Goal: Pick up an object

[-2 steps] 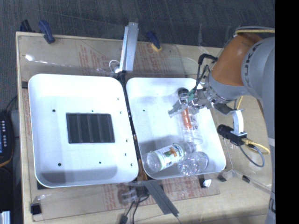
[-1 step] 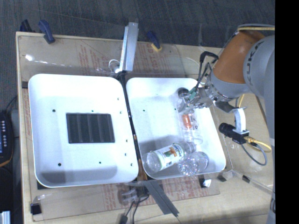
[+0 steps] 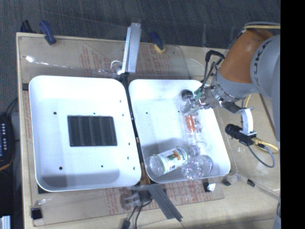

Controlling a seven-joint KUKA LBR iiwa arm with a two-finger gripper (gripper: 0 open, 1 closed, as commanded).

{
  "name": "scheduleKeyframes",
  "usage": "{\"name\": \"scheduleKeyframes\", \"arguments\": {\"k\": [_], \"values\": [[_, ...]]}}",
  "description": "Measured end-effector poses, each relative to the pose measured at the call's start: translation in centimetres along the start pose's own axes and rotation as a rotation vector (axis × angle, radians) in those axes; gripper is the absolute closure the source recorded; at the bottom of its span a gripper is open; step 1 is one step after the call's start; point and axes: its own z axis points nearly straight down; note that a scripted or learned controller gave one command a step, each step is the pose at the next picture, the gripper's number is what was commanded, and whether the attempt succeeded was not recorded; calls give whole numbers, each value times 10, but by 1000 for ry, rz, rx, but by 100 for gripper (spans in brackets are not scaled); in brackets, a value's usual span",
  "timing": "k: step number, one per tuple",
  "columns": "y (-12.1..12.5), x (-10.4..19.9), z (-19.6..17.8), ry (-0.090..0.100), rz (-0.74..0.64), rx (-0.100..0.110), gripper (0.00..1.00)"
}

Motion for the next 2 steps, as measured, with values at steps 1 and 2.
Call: {"name": "scheduleKeyframes", "arguments": {"k": [1, 2], "values": [[0, 0, 0, 0, 0, 0, 0], [24, -4, 25, -1, -17, -1, 0]]}}
